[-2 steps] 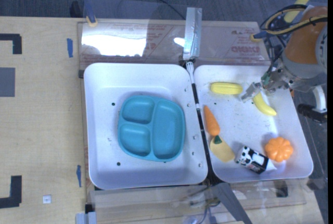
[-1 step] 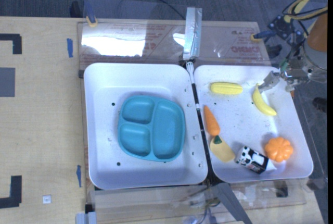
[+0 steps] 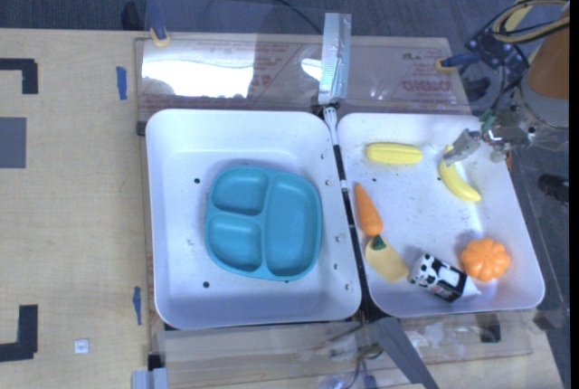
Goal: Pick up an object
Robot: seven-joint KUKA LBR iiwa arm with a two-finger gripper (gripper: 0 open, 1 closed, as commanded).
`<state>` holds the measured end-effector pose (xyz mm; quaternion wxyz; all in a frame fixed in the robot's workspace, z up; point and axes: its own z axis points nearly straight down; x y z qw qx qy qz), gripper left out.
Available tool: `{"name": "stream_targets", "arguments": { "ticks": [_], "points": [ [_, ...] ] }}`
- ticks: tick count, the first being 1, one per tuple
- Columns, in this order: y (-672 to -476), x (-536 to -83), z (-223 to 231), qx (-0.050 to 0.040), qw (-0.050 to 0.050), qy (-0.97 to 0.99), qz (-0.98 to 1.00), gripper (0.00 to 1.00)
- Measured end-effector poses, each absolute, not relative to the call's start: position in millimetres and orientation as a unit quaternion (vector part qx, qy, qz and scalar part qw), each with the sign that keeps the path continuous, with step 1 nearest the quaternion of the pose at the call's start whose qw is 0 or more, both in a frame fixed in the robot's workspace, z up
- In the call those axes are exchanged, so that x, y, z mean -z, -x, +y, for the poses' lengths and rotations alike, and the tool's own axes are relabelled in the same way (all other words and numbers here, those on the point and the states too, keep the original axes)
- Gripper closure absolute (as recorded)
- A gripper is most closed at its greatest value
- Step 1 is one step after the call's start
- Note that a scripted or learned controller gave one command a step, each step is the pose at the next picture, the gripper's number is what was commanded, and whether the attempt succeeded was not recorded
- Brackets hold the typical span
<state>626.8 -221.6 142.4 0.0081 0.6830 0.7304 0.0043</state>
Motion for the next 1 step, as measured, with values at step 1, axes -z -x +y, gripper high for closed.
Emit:
{"name": "stream_targets", "arguments": {
  "ticks": [1],
  "points": [
    [-629.2, -141.6, -221.9, -0.0066, 0.013, -0.671, 0.741, 0.00]
  ]
}}
